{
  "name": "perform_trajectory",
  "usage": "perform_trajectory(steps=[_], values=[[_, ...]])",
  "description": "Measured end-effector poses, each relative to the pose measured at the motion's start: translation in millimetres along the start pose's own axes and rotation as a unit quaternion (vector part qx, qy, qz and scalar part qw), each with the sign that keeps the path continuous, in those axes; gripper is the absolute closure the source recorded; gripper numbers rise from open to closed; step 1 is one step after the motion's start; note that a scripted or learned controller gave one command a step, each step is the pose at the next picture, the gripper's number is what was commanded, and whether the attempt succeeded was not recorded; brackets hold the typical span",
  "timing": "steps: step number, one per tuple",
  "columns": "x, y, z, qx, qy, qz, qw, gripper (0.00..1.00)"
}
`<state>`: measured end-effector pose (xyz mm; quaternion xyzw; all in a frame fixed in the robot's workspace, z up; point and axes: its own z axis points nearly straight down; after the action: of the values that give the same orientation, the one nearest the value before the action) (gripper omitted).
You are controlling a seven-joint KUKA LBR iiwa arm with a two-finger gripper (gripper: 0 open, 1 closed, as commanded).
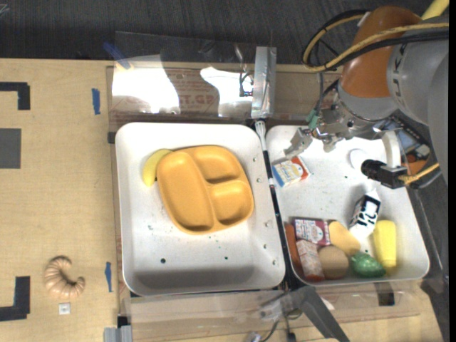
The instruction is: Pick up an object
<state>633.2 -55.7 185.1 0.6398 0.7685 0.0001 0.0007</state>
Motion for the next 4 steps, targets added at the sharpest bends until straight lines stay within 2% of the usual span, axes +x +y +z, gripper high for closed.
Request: perform_trajectory(steps=[1, 2, 4], values=[[0, 0, 0, 0.0, 0.0, 0.0, 1.0, 0.0], [-45, 12, 90, -0.006, 0.0, 0.108, 0.9942, 0.0], [-45, 12, 90, -0.007, 0.0, 0.108, 0.9942, 0.0]])
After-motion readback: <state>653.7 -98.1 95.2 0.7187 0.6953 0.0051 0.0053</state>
